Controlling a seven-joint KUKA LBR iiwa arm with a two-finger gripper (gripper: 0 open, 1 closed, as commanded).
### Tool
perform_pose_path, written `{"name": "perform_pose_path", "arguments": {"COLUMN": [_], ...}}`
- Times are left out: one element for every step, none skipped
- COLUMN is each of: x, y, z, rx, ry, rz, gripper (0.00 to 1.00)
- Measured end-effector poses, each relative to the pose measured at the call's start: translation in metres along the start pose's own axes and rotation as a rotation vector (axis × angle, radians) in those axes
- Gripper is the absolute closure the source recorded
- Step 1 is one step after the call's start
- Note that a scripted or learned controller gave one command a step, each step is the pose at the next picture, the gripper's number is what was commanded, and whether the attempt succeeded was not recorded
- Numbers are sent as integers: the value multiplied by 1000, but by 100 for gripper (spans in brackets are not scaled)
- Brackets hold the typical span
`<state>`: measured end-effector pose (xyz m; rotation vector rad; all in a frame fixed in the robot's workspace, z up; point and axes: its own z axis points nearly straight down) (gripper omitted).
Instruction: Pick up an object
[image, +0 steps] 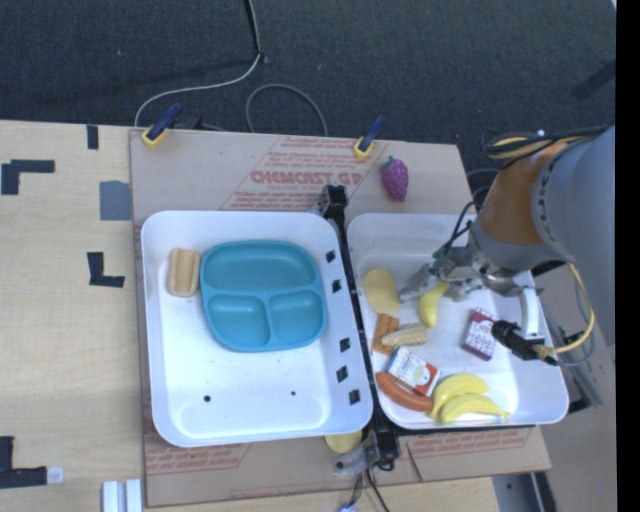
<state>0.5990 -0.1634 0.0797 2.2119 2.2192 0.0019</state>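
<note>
The left bin (165, 400) has a blue tray (264, 295) and a small tan bread (183, 272). The right bin (540, 405) has toy food: a lemon (380, 289), corn (404, 337), a hot dog (398, 393), bananas (466, 397), a red box (481, 335) and a small yellow piece (430, 306). The tool (428, 287) is low beside the yellow piece; I cannot tell how it is set. Purple grapes (396, 178) lie on the bench behind the bins. The arm hides the bin's far right corner.

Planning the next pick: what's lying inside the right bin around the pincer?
The right bin holds a yellow lemon-like piece, corn, a hot dog, bananas and a red packet. The pincer covers part of a small yellow item.
</note>
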Motion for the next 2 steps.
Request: {"name": "perform_pose_path", "arguments": {"x": [-2,94], "y": [1,16], "z": [-18,-111], "rx": [-2,-3], "ry": [0,8], "rz": [1,-8], "gripper": [100,100]}}
